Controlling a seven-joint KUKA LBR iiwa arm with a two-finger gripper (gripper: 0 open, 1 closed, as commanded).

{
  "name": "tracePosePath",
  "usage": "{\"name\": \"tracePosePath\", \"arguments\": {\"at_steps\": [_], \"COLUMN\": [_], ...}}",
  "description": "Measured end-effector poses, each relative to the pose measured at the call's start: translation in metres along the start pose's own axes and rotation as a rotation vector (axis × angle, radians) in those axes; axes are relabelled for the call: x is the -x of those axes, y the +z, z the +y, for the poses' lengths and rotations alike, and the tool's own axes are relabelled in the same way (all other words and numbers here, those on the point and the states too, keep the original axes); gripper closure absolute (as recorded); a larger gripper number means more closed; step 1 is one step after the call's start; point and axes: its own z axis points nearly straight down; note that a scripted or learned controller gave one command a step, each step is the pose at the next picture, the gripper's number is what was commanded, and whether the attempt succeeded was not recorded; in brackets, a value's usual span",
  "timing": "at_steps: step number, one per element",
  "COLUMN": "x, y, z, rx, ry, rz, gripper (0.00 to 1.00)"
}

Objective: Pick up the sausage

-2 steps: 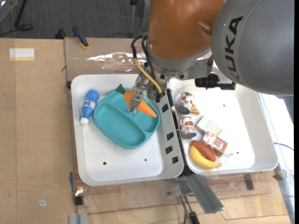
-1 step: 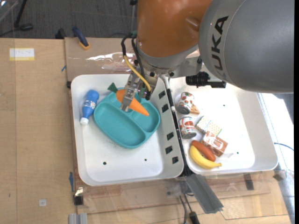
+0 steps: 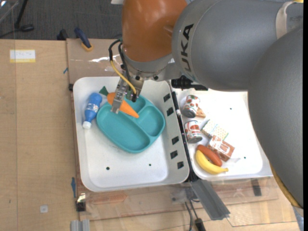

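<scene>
Gripper [image 3: 124, 99] over left bin [image 3: 91, 170], fingers slightly spread, pinching nothing, tips at carrot [image 3: 129, 109] on rim of teal divided plate [image 3: 132, 126]. Blue bottle [image 3: 91, 109] just beside plate. Sausage [image 3: 209, 155] in right bin [image 3: 250, 148], touching banana [image 3: 209, 165], well apart from gripper.

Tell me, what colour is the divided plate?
Teal, seen in the camera view: the divided plate.

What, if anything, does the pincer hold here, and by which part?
It cannot be told. The pincer is down over the carrot at the teal tray's edge. The sausage lies untouched in the other bin.
</scene>
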Motion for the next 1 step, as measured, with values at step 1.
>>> {"name": "tracePosePath", "arguments": {"at_steps": [1], "x": [-0.0028], "y": [0.0284], "z": [-0.0026], "rx": [0.001], "ry": [0.005], "rz": [0.0], "gripper": [1.0]}}
